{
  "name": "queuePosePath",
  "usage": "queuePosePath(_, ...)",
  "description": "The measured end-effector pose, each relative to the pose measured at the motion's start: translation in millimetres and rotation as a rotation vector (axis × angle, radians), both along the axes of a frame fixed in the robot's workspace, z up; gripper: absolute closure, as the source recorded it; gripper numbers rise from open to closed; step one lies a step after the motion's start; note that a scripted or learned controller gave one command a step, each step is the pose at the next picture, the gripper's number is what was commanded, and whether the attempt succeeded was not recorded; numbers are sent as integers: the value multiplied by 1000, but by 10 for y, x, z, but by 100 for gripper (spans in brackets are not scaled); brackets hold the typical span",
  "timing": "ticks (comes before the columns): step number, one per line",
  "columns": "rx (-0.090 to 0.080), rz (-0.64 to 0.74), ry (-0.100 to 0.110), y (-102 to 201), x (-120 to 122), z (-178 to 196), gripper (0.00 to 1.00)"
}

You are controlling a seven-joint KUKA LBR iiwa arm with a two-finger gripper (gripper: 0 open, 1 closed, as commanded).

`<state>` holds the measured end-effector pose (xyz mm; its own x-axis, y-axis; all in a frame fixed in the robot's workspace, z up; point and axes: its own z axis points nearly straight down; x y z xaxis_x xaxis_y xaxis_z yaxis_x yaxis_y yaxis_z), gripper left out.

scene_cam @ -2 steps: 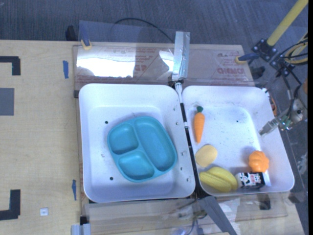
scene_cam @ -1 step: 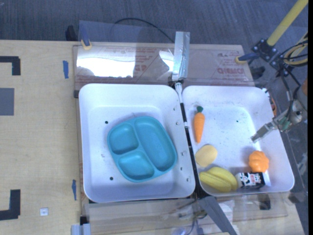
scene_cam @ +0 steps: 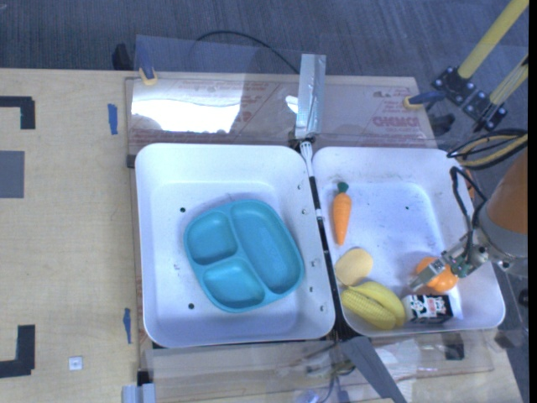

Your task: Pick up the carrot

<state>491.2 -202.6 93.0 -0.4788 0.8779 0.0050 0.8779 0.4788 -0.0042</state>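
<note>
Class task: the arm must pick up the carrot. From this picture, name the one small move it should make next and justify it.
Probably lift the gripper and carry it toward the far left part of the right bin. It now sits low near that bin's right side, by a small orange fruit, while the carrot lies apart, near the divider between the bins.

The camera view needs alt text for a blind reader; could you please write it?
A carrot lies untouched in the right bin, while the gripper hovers over an orange fruit near corn. The left bin holds a blue divided plate.
</note>
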Motion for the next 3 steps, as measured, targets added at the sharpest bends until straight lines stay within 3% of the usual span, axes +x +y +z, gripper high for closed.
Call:
queuePosePath(1, -4, -26, -11, 267, -101, -28, 0)
queuePosePath(2, -6, -28, -18, 259, -82, 88, 100)
queuePosePath(3, -5, -496, -20, 173, 172, -20, 100)
